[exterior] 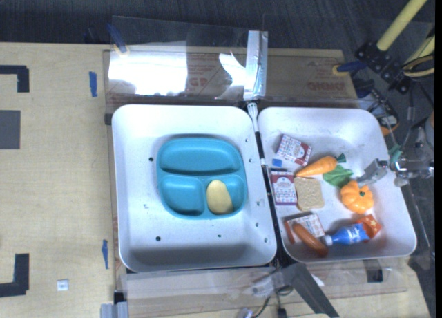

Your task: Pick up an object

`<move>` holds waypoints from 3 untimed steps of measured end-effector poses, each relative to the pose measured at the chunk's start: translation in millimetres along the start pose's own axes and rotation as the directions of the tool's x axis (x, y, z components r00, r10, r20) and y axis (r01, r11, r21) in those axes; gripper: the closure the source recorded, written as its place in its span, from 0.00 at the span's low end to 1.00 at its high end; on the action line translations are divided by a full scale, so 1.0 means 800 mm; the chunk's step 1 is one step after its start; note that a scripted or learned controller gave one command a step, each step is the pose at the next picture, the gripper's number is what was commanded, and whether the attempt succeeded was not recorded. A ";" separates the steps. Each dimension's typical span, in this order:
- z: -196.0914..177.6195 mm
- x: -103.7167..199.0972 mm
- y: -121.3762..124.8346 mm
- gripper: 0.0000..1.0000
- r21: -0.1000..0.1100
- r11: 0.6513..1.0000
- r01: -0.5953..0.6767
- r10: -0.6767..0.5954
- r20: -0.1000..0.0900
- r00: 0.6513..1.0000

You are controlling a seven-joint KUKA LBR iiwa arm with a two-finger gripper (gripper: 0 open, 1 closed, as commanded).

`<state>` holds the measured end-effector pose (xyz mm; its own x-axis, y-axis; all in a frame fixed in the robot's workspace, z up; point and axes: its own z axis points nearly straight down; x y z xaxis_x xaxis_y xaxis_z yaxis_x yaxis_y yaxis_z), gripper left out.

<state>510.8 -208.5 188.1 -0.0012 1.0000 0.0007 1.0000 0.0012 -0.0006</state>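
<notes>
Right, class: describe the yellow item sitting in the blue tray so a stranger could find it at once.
Start at the left white bin, which holds a blue divided tray. In the tray's lower right compartment lies a yellow egg-shaped object. It is the one thing in that tray, and plain pale yellow, unlike the orange toys in the right bin.

Glossy white plastic bins (131,240), a smooth blue plastic tray (200,154), pale matt wood bench (55,192)
</notes>
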 end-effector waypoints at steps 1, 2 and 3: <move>-0.052 0.047 0.052 0.00 -0.005 0.998 -0.066 0.066 0.001 0.998; -0.082 0.058 0.041 0.00 -0.004 0.995 0.100 -0.100 0.003 0.995; 0.112 0.054 0.108 0.00 -0.009 0.992 0.123 -0.123 0.003 0.992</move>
<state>597.4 -164.8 98.7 -0.1238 0.9923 -0.0026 0.9923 0.1238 0.0086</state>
